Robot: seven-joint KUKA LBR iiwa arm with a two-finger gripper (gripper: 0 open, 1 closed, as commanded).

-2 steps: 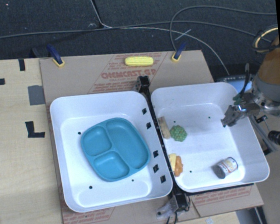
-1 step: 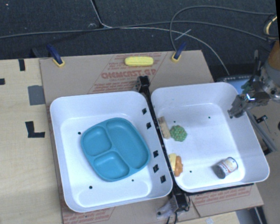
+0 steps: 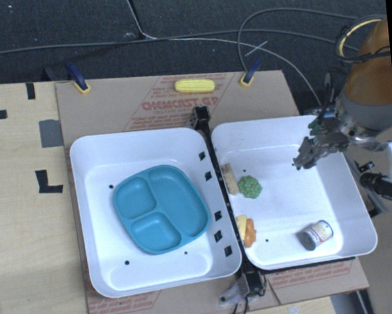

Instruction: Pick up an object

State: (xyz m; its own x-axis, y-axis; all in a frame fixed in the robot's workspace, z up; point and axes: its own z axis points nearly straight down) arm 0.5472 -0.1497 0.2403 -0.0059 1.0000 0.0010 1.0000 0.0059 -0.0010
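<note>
Bench: light wood, brown cardboard sheet point(image 3: 169, 103) under 2 white bins; dark carpet behind w/ cables. L bin point(image 3: 98, 219): blue divided tray point(image 3: 161, 207). R bin point(image 3: 340, 200): green object point(image 3: 250, 187), can point(image 3: 316, 233), yellowish item point(image 3: 245, 230) by divider. Yellow corn-like piece point(image 3: 194, 85) on cardboard. Gripper point(image 3: 306, 160) over R bin's far-right part, nothing between fingers; open/closed: can't tell.

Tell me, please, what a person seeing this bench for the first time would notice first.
The eye falls first on the blue divided plate, which lies in the left bin. Next comes the gripper, which hangs over the right bin, up and right of the green broccoli piece. A small can lies on its side near that bin's front right corner.
</note>
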